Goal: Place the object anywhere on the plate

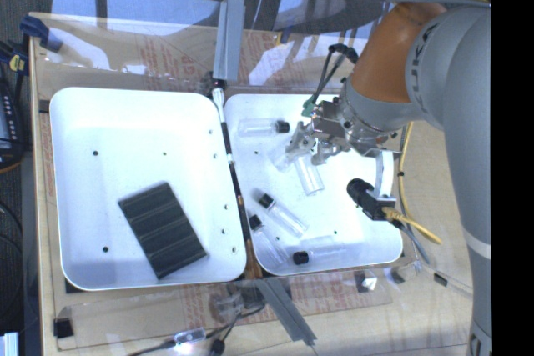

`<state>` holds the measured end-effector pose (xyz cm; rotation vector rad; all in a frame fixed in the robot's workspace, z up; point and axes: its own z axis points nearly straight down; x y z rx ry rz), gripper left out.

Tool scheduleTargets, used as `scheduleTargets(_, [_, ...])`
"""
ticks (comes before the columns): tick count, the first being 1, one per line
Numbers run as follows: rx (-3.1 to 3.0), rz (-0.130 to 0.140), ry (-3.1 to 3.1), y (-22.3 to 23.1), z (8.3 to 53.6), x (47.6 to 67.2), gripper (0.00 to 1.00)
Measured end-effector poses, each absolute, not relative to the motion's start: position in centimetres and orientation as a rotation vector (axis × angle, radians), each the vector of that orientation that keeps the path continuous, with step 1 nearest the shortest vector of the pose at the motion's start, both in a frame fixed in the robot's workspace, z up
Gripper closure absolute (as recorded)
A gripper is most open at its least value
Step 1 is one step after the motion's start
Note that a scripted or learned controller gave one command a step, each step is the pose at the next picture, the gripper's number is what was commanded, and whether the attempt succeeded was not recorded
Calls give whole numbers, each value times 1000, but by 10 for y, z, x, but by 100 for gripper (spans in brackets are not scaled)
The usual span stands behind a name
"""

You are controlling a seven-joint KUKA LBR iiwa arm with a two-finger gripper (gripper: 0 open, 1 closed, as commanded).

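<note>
While arm [434,54] reaches in from frame right, gripper [304,147] hangs over upper middle of right bin [367,242]; finger spread cannot be told. Clear vial [310,177] lies just below gripper, touching or apart unclear. Dark ridged plate [162,228] sits lower middle of left bin [83,121], well apart.

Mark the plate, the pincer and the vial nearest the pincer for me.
Plate [162,229], camera view, middle of its ribbed dark top.
Pincer [305,147], camera view, between its fingertips.
Vial [311,178], camera view, its clear body.
</note>
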<state>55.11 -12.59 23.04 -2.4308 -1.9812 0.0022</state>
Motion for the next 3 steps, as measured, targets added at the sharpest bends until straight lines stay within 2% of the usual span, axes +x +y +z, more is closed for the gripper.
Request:
scheduleTargets(1, [-2490,6,-1909,-72,190,596,100])
scheduleTargets(2, [-2531,5,-1856,19,191,615,100])
scheduleTargets(3, [-2907,5,-1184,79,191,639,100])
